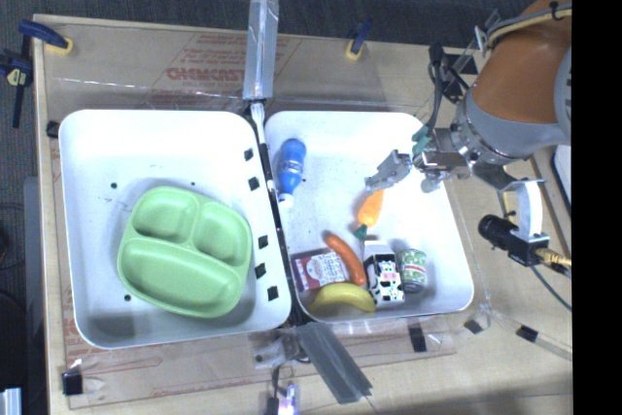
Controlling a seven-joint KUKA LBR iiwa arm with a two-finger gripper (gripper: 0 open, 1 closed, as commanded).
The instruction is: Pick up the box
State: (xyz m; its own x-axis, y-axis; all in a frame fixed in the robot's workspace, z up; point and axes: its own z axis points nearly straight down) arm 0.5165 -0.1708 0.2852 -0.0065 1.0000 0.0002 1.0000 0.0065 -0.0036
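Observation:
A dark red flat box (pixel 314 269) lies at the front of the right bin (pixel 330 126), partly under a banana (pixel 342 298) and a red sausage (pixel 346 258). A small black-and-white cow-patterned carton (pixel 385 280) stands just right of them. My gripper (pixel 387 171) hangs over the right half of that bin, above the top of an orange carrot (pixel 370 208). It is well behind the box and the carton and touches neither.
A blue bottle (pixel 290 165) lies by the divider in the right bin. A green can (pixel 413 269) stands right of the carton. The left bin (pixel 87 146) holds a green compartment tray (pixel 188 250). The arm comes in over the right bin's right wall.

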